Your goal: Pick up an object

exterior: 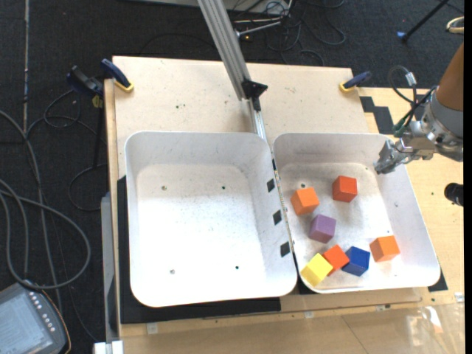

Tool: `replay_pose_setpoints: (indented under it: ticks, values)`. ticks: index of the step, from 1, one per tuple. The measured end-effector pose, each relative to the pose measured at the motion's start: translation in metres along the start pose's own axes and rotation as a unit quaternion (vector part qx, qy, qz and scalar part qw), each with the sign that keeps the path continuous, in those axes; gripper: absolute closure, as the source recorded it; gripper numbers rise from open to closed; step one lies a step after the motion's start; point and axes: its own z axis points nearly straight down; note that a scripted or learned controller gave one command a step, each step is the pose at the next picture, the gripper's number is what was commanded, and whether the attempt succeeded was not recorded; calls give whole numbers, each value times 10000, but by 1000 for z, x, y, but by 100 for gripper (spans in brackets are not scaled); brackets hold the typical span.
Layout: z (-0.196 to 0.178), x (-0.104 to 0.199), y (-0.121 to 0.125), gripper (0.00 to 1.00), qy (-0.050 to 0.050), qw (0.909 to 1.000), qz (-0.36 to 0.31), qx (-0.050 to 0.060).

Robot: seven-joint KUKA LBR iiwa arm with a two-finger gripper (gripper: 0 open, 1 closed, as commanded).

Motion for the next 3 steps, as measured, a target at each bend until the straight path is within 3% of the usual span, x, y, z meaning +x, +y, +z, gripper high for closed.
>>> replay_pose_setpoints:
  ticks: [3]
  values:
    - [-8,146,-31,100,19,10000,-26,23]
